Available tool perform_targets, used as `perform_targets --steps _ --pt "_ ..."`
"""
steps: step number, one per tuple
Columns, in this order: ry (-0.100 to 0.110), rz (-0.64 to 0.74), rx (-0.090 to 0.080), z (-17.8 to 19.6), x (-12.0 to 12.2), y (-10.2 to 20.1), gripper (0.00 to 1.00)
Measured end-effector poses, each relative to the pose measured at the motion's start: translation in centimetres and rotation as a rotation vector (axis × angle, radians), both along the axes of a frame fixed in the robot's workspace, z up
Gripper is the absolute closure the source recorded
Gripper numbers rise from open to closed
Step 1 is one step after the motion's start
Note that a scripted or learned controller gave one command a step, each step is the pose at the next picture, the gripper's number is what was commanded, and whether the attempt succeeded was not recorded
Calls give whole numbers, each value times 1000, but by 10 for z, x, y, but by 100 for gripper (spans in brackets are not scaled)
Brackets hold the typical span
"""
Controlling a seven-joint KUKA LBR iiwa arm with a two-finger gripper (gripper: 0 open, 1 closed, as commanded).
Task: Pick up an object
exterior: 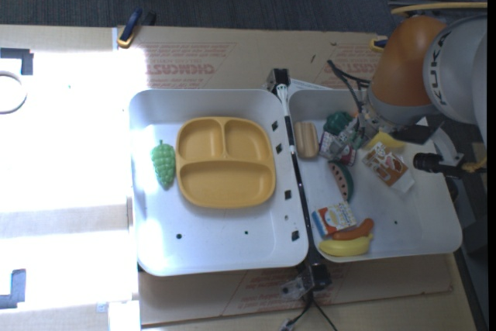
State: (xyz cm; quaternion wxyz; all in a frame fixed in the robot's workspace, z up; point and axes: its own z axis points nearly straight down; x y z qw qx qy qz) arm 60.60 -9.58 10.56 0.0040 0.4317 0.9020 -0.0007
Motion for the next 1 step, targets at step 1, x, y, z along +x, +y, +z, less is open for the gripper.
perform_targets --steps 1 --pt "-2 0 -1 0 0 0 0"
